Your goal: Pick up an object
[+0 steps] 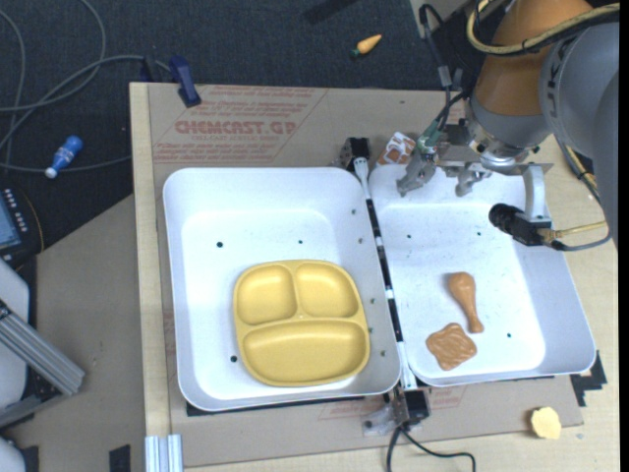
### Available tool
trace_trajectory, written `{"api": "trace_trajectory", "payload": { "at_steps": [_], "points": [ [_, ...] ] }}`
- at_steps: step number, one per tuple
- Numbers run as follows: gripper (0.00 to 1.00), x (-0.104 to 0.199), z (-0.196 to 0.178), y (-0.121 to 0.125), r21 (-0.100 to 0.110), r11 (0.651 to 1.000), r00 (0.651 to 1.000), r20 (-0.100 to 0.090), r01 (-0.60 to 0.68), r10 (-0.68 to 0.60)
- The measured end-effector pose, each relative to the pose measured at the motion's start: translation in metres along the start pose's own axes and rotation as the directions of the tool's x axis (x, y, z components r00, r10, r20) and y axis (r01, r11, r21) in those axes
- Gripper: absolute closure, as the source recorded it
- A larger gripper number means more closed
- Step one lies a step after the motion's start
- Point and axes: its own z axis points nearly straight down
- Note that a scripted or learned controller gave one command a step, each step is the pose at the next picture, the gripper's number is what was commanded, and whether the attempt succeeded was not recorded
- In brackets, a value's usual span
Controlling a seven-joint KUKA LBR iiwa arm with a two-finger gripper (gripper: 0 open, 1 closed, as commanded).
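In the right bin (536,303) a tan toy drumstick (465,300) lies near the middle. A brown flat food piece (451,346) sits just in front of it, close to the front wall. My gripper (438,178) hangs over the back left corner of that bin, well behind both pieces. Its two metal fingers (415,176) stand apart with nothing between them. The left bin (197,214) holds a yellow divided plate (300,321).
A small brown-and-white item (398,147) lies on the cardboard just behind the right bin. A yellow chunk (543,422) rests on the bench at the front right. A black cable fitting (516,221) hangs off the wrist over the bin's back.
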Motion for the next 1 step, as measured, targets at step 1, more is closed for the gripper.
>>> {"api": "trace_trajectory", "payload": {
  "at_steps": [1],
  "points": [
    [0.0,-0.0384,0.1066,-0.0358,0.007,1.0,1.0,0.0,-0.005,0.005]
  ]
}}
